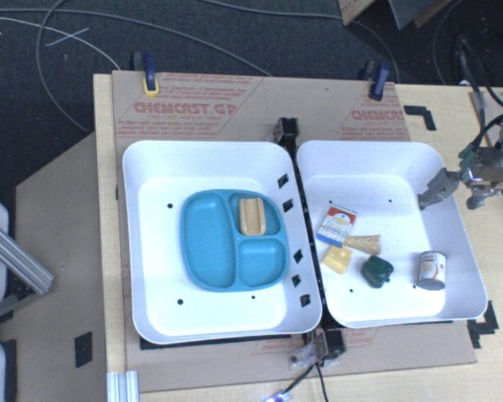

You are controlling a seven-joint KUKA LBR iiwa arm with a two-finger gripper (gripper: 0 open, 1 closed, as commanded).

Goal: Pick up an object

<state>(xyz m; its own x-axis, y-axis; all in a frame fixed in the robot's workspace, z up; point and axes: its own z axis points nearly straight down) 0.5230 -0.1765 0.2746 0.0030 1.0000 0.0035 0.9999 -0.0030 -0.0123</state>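
Observation:
My gripper (pixel 455 193) reaches in from the right and hangs over the far right rim of the right bin (pixel 402 153). It is open, with nothing between its fingers. One grey finger (pixel 436 188) points down-left into the bin. On the bin floor lie a small white, red and blue box (pixel 336 225), a tan piece (pixel 365 244), a yellow block (pixel 337 260), a dark green object (pixel 376 270) and a small white can (pixel 431 270). The can is the closest of these to the gripper, below it towards the near edge.
The left bin (pixel 151 224) holds a blue divided plate (pixel 210 241) with a tan block (pixel 251 216) in its top right compartment. A black divider (pixel 295 216) runs between the bins. Cables (pixel 478 74) hang by the arm at the right.

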